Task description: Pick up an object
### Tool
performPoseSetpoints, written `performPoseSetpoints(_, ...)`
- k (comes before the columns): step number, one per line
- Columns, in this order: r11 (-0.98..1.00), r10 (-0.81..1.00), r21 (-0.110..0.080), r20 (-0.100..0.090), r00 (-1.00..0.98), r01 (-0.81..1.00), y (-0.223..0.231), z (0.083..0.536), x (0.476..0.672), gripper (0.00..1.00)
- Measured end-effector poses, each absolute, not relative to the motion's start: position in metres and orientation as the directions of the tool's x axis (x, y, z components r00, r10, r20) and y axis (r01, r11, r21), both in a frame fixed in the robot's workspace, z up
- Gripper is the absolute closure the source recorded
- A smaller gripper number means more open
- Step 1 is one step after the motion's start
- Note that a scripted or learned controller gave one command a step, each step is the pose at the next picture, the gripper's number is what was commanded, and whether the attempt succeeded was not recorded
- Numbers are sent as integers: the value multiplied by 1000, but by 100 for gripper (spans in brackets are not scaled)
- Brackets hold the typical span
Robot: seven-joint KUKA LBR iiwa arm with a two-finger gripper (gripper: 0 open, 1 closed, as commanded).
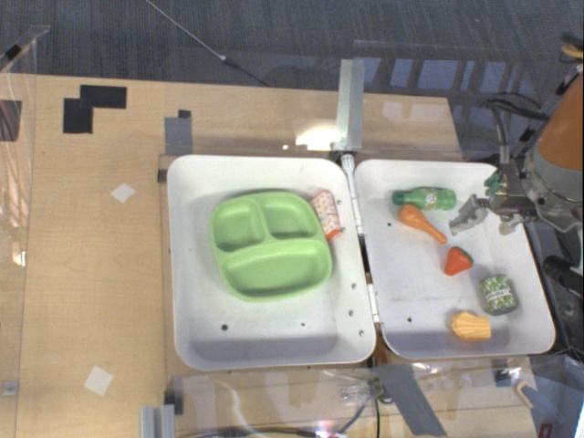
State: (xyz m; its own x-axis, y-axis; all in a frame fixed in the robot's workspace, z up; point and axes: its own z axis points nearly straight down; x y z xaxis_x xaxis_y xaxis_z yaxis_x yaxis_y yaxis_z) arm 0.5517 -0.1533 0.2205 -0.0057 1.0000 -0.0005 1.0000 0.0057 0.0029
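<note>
The right bin [401,290] holds several small things: a green bottle [424,198] lying on its side, an orange carrot [422,223] just below it, a red strawberry [457,261], a green patterned can [497,293] and a yellow-orange piece [470,326] near the front wall. My gripper [485,224] hangs over the bin's upper right part, to the right of the bottle and carrot and above the strawberry. It is open, with nothing between its fingers [464,218].
The left bin [192,318] carries a green divided plate [271,243] with a small pink-and-white packet [325,213] at its right side. A metal post [350,108] stands behind the seam between the bins. Cables trail by the arm at the right.
</note>
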Motion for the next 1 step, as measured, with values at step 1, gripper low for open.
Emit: performPoseSetpoints(1,-121,993,8,0,121,993,-135,88,601,0)
